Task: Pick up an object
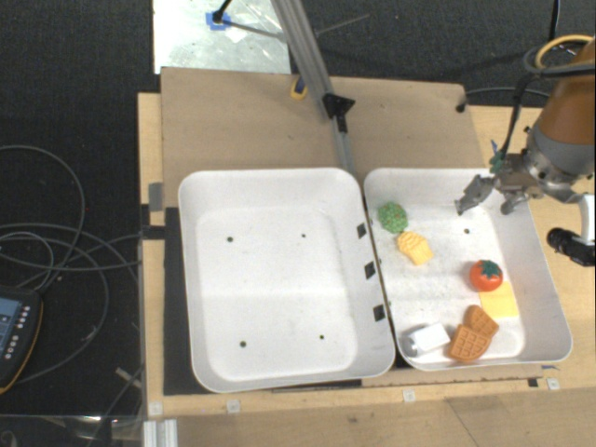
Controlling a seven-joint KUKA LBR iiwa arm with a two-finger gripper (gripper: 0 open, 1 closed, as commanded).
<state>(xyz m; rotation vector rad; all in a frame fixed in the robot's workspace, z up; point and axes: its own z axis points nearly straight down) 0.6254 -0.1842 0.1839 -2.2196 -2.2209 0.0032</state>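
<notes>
My gripper (491, 199) hovers over the far right part of the right bin (540, 250), its two fingers spread open with nothing between them. Below it in that bin lie a green bumpy piece (393, 217), a yellow corn-like piece (414, 248), a red tomato (485, 275), a yellow block (501, 303), a brown waffle (471, 334) and a small white-grey block (427, 339). The gripper stands apart from all of them, up and to the right of the tomato.
The left bin (200, 250) adjoins the right one along black clips in the middle. A slanted grey pole (303, 35) crosses the bench's far side. Cables lie on the floor at the left (56, 240).
</notes>
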